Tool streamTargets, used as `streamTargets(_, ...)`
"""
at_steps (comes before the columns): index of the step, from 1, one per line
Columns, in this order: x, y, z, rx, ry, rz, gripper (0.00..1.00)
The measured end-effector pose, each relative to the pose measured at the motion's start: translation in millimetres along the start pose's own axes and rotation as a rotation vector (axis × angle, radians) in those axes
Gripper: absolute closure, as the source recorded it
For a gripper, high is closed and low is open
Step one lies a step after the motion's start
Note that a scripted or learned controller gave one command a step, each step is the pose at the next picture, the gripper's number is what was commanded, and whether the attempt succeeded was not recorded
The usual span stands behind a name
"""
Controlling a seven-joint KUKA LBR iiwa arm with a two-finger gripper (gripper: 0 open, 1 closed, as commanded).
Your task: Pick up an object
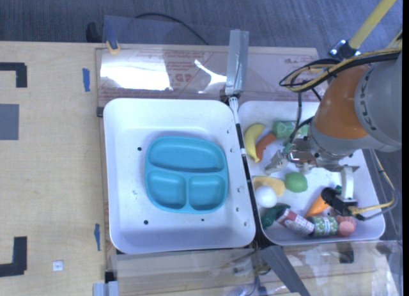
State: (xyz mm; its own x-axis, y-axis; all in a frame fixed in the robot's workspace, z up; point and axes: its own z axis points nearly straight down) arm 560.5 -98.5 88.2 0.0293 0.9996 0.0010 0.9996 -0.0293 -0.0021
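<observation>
You have the arm (pixel 348 106) reaching in from the right over the right bin (pixel 369 167); its wrist end hangs above the middle of that bin, and the jaws sit low among the clutter there; you cannot tell from this view whether they are apart or together.

The things to pick all lie in that right bin. At its upper left a yellow banana (pixel 253 140) leans along the wall, with an orange-red piece (pixel 266 142) touching it and a green piece (pixel 282 127) just beyond; a round green fruit (pixel 296 181) lies just below the wrist end, beside a yellow piece (pixel 270 184); a white ball (pixel 266 197) rests against that yellow piece, near the left wall. Along the near edge you see a small green lump (pixel 273 214), a red-and-white bottle (pixel 295 222) lying on its side, a green-labelled container (pixel 324 226) next to it, and a pink piece (pixel 346 227) at the end of the row; an orange carrot (pixel 317 206) lies tilted just above the container.

The left bin (pixel 121 160) holds a blue divided tray (pixel 186 173), flat and roughly centred, well apart from the arm; both bins stand side by side, walls touching, on the pale wooden surface (pixel 45 179).
</observation>
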Motion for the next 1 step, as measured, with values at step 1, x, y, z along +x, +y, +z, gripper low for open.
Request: streamTargets(1,-4.6,-35.0,0.6,-0.008,0.0,0.005,0.0)
